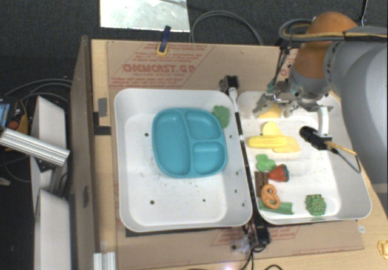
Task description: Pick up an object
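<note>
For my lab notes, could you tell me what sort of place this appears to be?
Probably a robotics lab bench: a grey robot arm reaches over two shallow white bins, one holding a blue sectioned plastic tray, the other small plastic toy foods.

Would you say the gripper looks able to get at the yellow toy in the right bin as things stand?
Probably yes. The gripper hangs over the far end of the right bin, and the yellow toy lies just in front of it with nothing on top. The green piece beside it sits close, which may crowd a grasp.
</note>
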Controlling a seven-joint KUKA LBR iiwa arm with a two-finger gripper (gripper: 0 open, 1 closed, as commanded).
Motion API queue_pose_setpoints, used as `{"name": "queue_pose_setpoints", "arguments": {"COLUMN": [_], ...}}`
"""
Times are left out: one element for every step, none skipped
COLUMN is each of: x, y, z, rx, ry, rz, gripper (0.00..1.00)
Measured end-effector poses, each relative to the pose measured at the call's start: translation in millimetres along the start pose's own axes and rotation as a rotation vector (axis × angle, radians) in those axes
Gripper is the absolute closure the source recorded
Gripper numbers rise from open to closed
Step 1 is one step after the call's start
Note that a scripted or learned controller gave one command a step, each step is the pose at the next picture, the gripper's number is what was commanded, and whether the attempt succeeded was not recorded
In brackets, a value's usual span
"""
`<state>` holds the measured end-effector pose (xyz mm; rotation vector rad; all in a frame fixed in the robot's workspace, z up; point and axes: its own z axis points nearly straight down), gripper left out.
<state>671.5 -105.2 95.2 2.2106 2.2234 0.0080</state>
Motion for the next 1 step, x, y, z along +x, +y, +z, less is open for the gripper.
{"name": "queue_pose_setpoints", "arguments": {"x": [-39.1], "y": [-12.3], "z": [10.0], "rx": [0.005], "ry": [-0.001], "rz": [0.007], "gripper": [0.0]}}
